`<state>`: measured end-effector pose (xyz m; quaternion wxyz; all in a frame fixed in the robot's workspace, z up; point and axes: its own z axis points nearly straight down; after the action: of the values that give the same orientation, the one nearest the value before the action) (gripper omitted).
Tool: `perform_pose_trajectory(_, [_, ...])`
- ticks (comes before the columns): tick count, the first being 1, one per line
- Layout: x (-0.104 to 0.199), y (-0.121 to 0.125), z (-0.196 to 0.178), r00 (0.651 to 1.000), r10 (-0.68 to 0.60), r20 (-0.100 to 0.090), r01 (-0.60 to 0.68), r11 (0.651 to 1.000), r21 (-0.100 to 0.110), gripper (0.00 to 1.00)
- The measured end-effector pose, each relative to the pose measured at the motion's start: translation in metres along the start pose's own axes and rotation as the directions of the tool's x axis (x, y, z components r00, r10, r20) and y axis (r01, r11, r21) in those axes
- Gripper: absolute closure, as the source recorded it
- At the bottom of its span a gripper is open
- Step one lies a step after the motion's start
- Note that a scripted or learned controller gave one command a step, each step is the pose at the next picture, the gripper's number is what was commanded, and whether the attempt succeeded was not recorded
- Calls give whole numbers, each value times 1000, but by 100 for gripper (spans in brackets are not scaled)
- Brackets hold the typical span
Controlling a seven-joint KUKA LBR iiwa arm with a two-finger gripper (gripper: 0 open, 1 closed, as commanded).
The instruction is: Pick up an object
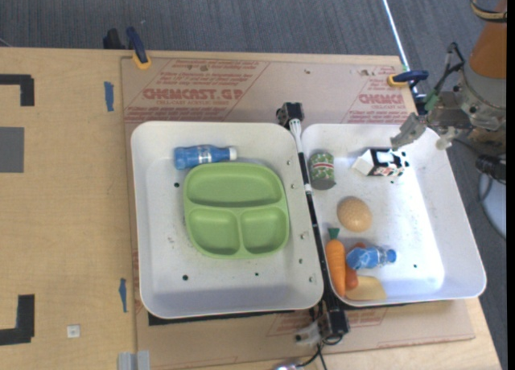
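My gripper [422, 137] hangs over the far right corner of the right bin [459, 224], below the arm's orange band [491, 55]. Its fingers [402, 134] stand apart, open, with nothing between them. A black-and-white toy cow [383, 162] lies just left of and below the fingertips, apart from them. Further into the same bin are a green can [322, 170], a tan egg-shaped object [354, 214], an orange carrot [336, 264], a small blue bottle [369, 258] and a pale yellow piece [368, 285].
The left bin [153, 224] holds a green divided plate [236, 208] and a blue bottle with a white cap [203, 155] behind it. A black clamp [289, 113] sits where the bins meet at the back. Blue and yellow clamps [406, 79] hold the cardboard.
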<state>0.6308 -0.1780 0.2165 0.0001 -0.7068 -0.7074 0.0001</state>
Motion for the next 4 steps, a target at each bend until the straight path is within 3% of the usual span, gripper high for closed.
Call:
perform_pose_trajectory(1, [54,-63,106,996,94,-1,-94,996,0,0])
perform_pose_trajectory(2, [82,-126,107,979,206,-1,-206,979,1,0])
perform_pose_trajectory(3, [82,-144,125,952,306,-9,-306,952,-20,0])
perform_pose_trajectory(4, [42,-91,125,964,268,-3,-268,963,-16,0])
